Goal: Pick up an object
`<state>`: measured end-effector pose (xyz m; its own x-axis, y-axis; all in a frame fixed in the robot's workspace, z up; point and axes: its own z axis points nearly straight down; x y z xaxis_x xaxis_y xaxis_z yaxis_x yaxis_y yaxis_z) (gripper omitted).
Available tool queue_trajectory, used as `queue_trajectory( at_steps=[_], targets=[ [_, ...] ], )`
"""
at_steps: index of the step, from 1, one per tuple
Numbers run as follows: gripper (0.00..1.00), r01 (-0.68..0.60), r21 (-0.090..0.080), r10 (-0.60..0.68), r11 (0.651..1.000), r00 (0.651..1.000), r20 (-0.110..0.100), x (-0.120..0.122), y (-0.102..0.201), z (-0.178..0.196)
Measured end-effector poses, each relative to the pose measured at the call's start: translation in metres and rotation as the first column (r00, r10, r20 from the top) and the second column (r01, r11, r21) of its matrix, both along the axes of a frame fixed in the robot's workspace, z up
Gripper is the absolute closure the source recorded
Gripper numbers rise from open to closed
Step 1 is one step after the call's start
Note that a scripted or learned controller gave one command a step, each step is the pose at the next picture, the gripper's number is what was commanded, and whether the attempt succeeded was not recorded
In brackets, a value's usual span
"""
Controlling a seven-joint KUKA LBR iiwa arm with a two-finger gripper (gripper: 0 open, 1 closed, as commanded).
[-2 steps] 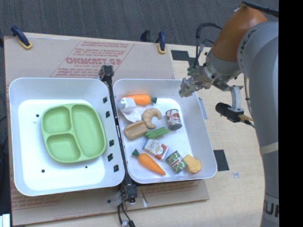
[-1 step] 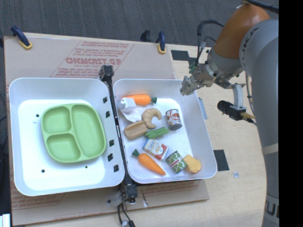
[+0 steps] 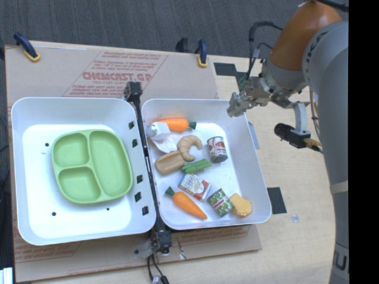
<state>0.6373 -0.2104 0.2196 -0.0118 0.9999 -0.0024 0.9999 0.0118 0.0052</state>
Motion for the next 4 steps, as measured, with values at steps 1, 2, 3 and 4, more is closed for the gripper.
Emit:
queue_trajectory(
  at_steps=[1, 2, 3, 4],
  targets=[
    [0.00, -0.001, 0.000, 0.001, 1.000, 1.000, 0.000, 0.000, 0.000, 0.000],
    [0.00, 0.007, 0.000, -0.007, 1.000, 1.000, 0.006, -0.092, 0.024, -0.114],
    [0.00, 0.004, 0.002, -0.004, 1.000, 1.000, -0.008, -0.047, 0.073, -0.128],
    [1.00, 0.000, 0.001, 0.000, 1.000, 1.000, -0.008, -0.047, 0.073, -0.118]
  ],
)
